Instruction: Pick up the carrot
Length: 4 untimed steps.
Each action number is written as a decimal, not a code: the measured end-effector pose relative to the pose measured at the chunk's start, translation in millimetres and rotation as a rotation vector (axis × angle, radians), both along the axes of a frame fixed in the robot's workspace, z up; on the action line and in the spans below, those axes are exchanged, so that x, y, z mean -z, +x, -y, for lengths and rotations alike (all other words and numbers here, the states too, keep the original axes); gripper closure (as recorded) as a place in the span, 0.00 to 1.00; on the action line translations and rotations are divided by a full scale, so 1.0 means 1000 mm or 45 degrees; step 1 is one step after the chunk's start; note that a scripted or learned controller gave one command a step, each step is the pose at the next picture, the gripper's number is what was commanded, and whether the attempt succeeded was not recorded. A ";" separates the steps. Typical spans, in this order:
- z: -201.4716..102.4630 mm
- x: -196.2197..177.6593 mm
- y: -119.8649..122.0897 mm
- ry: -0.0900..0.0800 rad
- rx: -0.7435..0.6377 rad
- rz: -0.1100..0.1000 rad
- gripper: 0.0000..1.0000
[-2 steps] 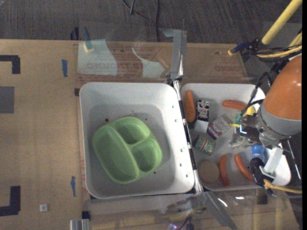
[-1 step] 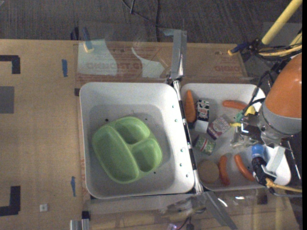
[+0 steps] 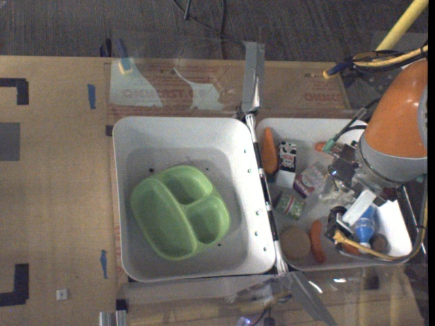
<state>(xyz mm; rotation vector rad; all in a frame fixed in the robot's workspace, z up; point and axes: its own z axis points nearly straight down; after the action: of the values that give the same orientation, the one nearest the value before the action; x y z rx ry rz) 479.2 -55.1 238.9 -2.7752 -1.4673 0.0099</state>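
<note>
The claw (image 3: 342,170) is seen over the shallow white right bin (image 3: 306,124); whether it is spread or pressed together cannot be told. The long orange carrot (image 3: 270,150) is laid well apart, toward the view's left of the claw, along the bin's wall

The carrot (image 3: 270,149) is a smooth orange piece, long and narrow, with rounded ends. It lies flat in the right bin (image 3: 302,125), near the bin's upper left corner in the camera view. It lies just beside the left wall, lengthwise along it, in full view.
</note>
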 end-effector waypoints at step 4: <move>0.114 0.047 -0.001 0.010 -1.082 0.002 1.00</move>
<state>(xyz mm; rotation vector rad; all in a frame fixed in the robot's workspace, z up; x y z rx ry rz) 478.5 -169.0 191.6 -1.9215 -2.4785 0.0031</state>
